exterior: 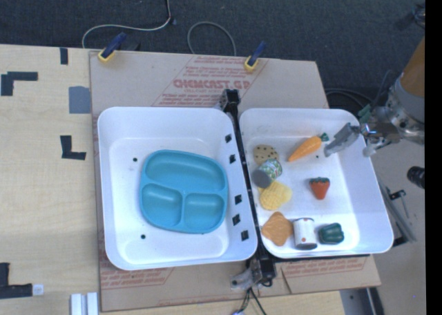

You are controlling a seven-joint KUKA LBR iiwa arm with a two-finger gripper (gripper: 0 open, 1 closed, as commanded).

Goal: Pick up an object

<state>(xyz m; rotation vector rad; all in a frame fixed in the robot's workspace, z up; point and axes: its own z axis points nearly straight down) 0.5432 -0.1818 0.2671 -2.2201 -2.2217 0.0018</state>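
The bench (41,168) is carrying two white bins side by side in the middle of the frame. The left bin (117,134) is holding a blue divided plate (184,191). The right bin (359,196) is holding all the small things, so the thing to pick is, as I judge, one of these.

The arm (414,79) is reaching in from the right edge of the frame, and the tool (359,134) is hanging over the upper right part of the right bin. Nothing is sitting in the tool, and whether it is apart or together I cannot tell.

Going down in size among the small things: a toy carrot (304,148) is lying tilted in the upper middle of the right bin, near the tool but apart from it. An orange wafer (276,228) is lying at the lower left, a yellow waffle (275,196) above it, and a brown cookie (264,153) above that, near the left wall. A green pepper (331,234) and a white can (304,232) are lying side by side at the lower edge. A strawberry (319,187) is standing alone in the middle.

As far as I can judge, the task is only beginning: everything is lying in the bin, nothing is lifted. The descent, the closing and the lifting are all left to do.
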